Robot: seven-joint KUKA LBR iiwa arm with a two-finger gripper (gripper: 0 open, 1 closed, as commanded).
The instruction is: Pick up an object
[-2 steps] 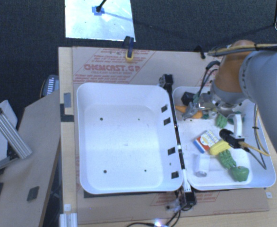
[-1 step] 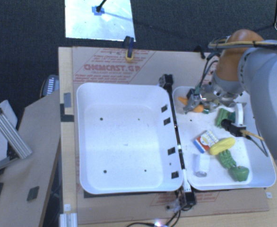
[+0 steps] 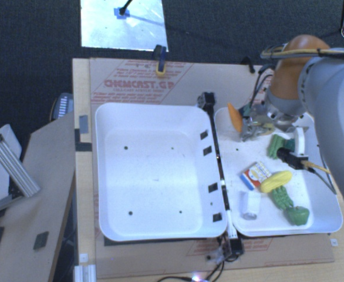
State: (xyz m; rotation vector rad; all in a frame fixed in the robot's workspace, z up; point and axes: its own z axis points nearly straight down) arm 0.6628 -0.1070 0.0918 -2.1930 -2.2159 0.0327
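My gripper [image 3: 249, 129] is low over the far-left part of the right bin [image 3: 327, 216], with the grey arm and its orange band reaching in from the right. An orange carrot-like piece [image 3: 235, 117] lies just left of the gripper, close to it or touching it. A green object [image 3: 276, 147] lies to the gripper's right. Nearer the front lie a small red, white and blue box [image 3: 254, 175], a yellow banana [image 3: 276, 181], a knobbly green toy [image 3: 289, 207] and a pale translucent cup [image 3: 250, 205].
The left bin [image 3: 107, 157] sits beside the right one, with black clips [image 3: 210, 151] along the shared edge. Both rest on a cardboard sheet [image 3: 137, 81]. A yellow and blue clamp [image 3: 160, 60] stands at the back.
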